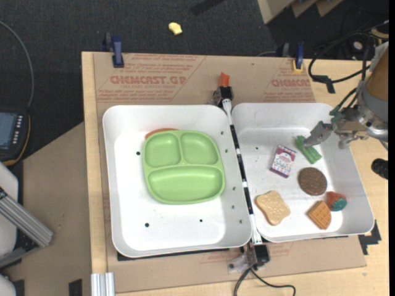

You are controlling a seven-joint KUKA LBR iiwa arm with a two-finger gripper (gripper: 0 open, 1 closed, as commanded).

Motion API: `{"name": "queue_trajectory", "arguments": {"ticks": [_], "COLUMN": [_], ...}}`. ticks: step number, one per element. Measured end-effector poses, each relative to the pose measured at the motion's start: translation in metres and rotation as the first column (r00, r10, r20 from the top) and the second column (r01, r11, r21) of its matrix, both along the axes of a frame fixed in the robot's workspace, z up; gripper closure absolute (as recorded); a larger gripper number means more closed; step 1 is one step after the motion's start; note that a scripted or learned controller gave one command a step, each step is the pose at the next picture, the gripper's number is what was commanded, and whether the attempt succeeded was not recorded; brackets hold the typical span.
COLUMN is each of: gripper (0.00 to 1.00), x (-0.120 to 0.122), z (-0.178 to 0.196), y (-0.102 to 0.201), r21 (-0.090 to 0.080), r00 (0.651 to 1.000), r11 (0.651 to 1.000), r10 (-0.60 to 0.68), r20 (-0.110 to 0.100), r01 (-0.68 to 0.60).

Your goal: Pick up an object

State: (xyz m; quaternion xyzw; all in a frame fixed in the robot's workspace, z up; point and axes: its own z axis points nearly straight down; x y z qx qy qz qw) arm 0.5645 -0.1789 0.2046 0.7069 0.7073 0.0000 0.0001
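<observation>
The right bin (265, 119) holds several small items: a green block (308, 149), a purple and white box (282, 161), a round brown cookie (312, 181), a toast slice (273, 206), an orange cracker (320, 214) and a red and teal piece (336, 200). My gripper (330, 137) hangs over the bin's upper right part, open, with nothing between its fingers. Its left finger (318, 132) ends just above the green block.
The left bin (123, 196) carries a green divided plate (182, 166) with an orange edge (162, 131) peeking out behind it. A black divider rail (237, 159) runs between the bins. Cables (333, 60) lie on the bench behind the arm.
</observation>
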Motion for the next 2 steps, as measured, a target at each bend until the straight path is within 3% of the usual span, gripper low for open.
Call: {"name": "queue_trajectory", "arguments": {"ticks": [1, 2], "gripper": [0.0, 1.0], "x": [0.029, 0.03], "z": [-0.122, -0.105], "y": [0.035, 0.032], "r21": [0.003, -0.001], "r00": [1.0, 1.0], "r11": [1.0, 1.0], "r10": [0.004, 0.0], "r20": [-0.006, 0.003], "r01": [-0.004, 0.0]}}
